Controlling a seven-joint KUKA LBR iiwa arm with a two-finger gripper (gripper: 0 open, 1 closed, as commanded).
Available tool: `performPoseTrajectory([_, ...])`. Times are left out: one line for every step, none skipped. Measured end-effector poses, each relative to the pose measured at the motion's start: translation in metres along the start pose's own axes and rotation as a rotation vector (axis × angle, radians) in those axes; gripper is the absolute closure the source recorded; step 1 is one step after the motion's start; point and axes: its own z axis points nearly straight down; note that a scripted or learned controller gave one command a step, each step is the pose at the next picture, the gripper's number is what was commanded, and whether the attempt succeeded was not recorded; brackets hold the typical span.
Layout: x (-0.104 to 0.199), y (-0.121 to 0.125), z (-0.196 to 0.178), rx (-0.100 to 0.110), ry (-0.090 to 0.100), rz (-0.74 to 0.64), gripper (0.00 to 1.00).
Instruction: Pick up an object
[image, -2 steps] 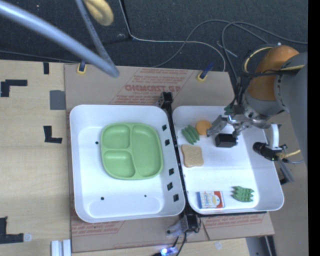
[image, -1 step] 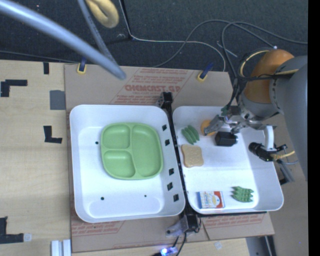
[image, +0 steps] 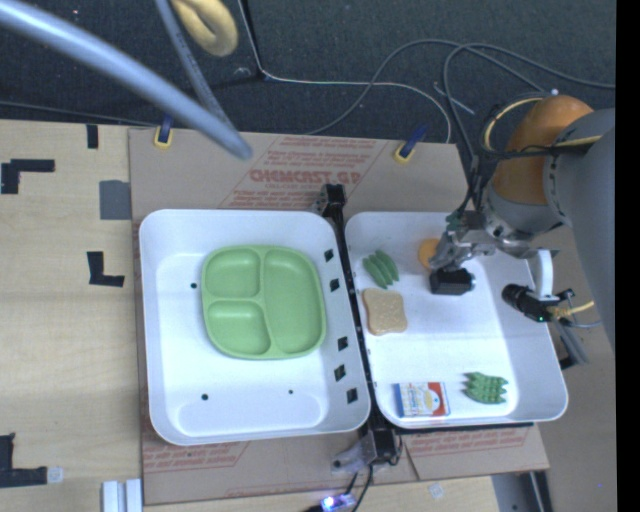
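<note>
While the arm (image: 540, 160) leans in from the right, the gripper (image: 452, 270) sits low in the right bin (image: 520, 345), close to the bin floor near the far side. An orange object (image: 430, 250) peeks out just beside it, partly hidden — whether the fingers are open or closed I cannot tell, and nothing shows between them. This looks like the reach-and-descend step, with no grasp confirmed. Other candidates wait: a green pod (image: 381, 268), a tan slice (image: 384, 311), a small carton (image: 420, 399) and a green toy (image: 485, 387) (the green plate (image: 264, 302) lies in the left bin (image: 165, 330)). Next move, I judge — centre over the orange piece, close, lift straight.
</note>
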Motion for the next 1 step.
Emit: performPoseTrajectory([0.0025,0.0051,-0.0422,0.013,0.012,0.002,1.00])
